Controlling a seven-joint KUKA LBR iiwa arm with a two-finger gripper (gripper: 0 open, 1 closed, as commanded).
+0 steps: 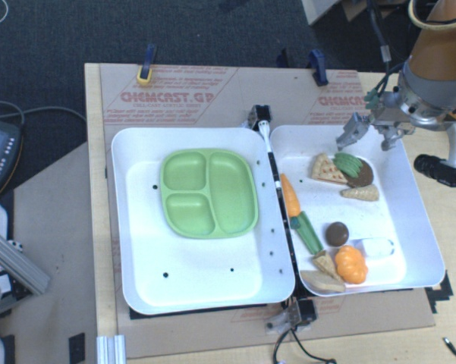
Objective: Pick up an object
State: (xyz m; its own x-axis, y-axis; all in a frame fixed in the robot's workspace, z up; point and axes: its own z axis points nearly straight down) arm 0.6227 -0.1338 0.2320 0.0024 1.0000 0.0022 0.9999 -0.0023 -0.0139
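With our gripper [372, 133] spread open and empty above the right bin's [425, 226] far rim, we should drop straight onto the leaf [350, 163] just inside that rim, centring before closing.

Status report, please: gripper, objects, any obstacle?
Gripper open, holding nothing, above right white bin back edge. Toy foods untouched in bin; nearest, dark green leaf piece. Nothing blocking.
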